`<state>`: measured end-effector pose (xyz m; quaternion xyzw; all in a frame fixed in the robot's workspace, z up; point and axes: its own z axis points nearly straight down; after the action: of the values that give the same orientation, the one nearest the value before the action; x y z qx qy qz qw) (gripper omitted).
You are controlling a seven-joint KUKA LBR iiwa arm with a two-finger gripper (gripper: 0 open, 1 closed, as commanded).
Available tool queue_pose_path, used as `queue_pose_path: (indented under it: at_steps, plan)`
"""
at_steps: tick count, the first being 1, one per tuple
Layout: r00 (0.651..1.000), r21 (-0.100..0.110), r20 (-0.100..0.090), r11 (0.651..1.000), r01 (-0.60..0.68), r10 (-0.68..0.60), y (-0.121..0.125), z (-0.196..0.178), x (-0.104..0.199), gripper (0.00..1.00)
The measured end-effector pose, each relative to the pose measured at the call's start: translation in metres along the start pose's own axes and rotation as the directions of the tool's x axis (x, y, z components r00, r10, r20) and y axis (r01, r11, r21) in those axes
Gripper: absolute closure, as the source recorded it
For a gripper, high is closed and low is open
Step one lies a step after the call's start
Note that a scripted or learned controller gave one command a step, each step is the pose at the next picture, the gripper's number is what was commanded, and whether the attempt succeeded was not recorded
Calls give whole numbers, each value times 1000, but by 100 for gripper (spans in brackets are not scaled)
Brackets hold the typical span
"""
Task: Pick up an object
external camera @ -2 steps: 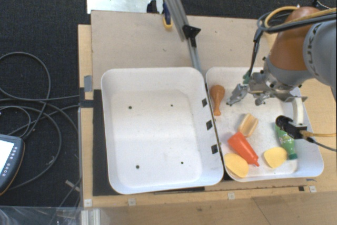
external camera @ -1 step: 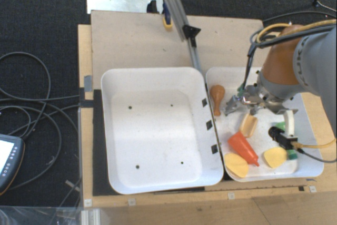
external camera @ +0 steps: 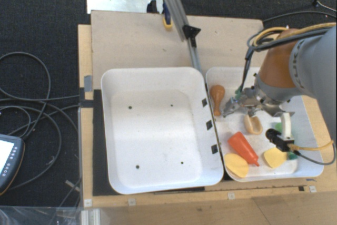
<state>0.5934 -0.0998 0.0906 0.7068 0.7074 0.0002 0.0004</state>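
Note:
The right white bin (external camera: 310, 168) holds several small objects. A brown pear-shaped piece (external camera: 217, 96) lies by its left wall. A tan bun-like piece (external camera: 253, 125) sits in the middle, and a red-orange bottle shape (external camera: 244, 148) lies below it. A yellow round piece (external camera: 237, 165) and a yellow wedge (external camera: 275, 157) rest near the front rim. A white and green piece (external camera: 286, 124) lies to the right. My gripper (external camera: 230, 108) hangs low over the bin, between the brown piece and the tan piece, with nothing seen held.
The left white bin (external camera: 113, 81) lies beside the right one, sharing a wall with black clips (external camera: 209, 125). A slanted metal pole (external camera: 174, 0) crosses the back of the bench. The arm's grey body and cables (external camera: 300, 60) cover the right bin's far right.

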Motion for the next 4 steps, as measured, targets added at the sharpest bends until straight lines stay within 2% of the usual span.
queue_pose_path:
  at_steps: [1, 3, 4]
  plan:
    - [1000, -2, 0, 1000, 0, 0, 1, -11, 0, 100]
    - [1000, -6, 1, 1000, 3, -3, -2, -117, -10, 100]
    - [1000, -2, -2, 1000, 10, -10, 3, -128, 46, 100]
